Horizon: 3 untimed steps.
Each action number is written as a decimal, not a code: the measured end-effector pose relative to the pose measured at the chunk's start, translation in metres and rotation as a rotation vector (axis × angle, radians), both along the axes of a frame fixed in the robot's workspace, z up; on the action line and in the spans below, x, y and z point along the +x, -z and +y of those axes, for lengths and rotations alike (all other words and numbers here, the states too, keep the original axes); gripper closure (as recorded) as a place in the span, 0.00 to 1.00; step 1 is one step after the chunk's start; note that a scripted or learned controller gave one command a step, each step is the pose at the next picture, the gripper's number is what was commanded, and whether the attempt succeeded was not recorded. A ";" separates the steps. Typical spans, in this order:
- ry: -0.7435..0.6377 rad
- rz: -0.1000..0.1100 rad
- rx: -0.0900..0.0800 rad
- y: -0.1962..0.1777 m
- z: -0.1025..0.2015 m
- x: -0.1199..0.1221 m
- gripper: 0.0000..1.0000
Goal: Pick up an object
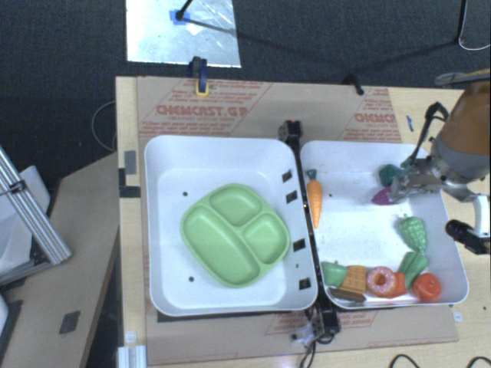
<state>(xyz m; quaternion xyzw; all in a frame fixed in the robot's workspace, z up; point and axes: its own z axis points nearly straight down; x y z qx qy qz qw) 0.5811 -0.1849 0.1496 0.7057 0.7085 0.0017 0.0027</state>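
Where the jaws (397, 192) reach, a small purple object (381, 198).

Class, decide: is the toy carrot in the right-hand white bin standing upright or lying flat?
Lying flat. The orange toy carrot stretches lengthwise along the left wall of the right white bin, green top pointing away from the camera.

Surface check: mostly smooth plastic, over printed board.

You have two white bins (230, 148) of smooth, faintly glossy plastic; the green divided plate (234, 234) reads matt plastic. The toy carrot (314, 198) and tomato (427, 285) look shiny moulded plastic. Your bench (253, 106) is dull printed cardboard; the sheet (182, 21) behind looks like crinkled reflective foil.
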 end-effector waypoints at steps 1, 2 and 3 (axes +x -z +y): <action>-0.001 0.001 0.000 -0.058 0.006 -0.006 1.00; -0.001 0.002 0.001 -0.076 0.006 -0.005 1.00; -0.005 0.004 0.003 -0.085 0.054 -0.016 1.00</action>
